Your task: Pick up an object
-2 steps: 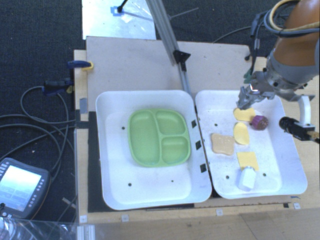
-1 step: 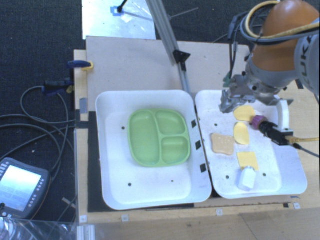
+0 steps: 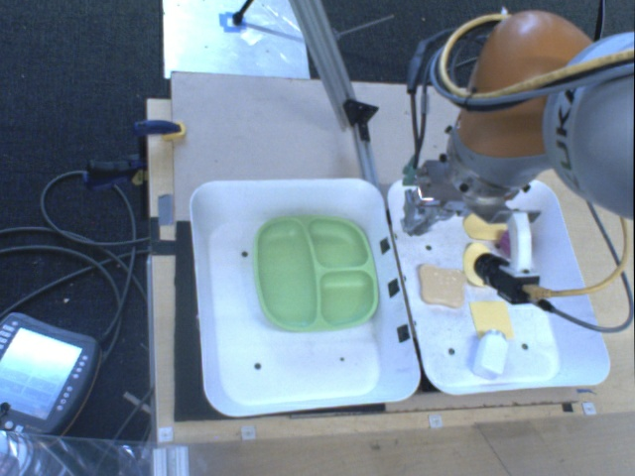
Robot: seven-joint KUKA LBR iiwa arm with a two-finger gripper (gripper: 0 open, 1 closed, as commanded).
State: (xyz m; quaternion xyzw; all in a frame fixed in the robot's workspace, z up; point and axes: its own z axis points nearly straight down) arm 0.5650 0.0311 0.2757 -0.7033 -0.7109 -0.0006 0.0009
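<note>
Over the right bin (image 3: 580,360), the grey arm (image 3: 595,117) reached in from the right, its bulbous orange band (image 3: 521,82) hanging above the bin's far end. Below that, the metallic gripper (image 3: 425,206) sat low by the bin's far left corner; whether it was open or closed could not be told, and nothing could be seen held in it. Yellow and black cables looped around the wrist.

The right bin was shallow, white, smooth plastic with rounded corners. It held several small objects. A tan, roughly square toast-shaped piece (image 3: 442,286) lay flat near the left wall. Nearer lay a flat yellow square (image 3: 491,316), and just beside that a small white bottle-like block (image 3: 490,354). Farther back were a pale yellow rounded piece (image 3: 482,228) and a white upright piece with a pink edge (image 3: 518,244), partly hidden by the arm. A black cylindrical fitting (image 3: 501,278) with a yellow cable lay across that area.

The left bin (image 3: 223,365), the same shallow white shape, held a glossy light green tray (image 3: 317,272) with rounded corners and three compartments, lying flat near the middle.

Both bins rested on a pale board counter (image 3: 258,127). Off the left edge lay black cables and a grey handheld pendant (image 3: 40,365) with a lit screen.
</note>
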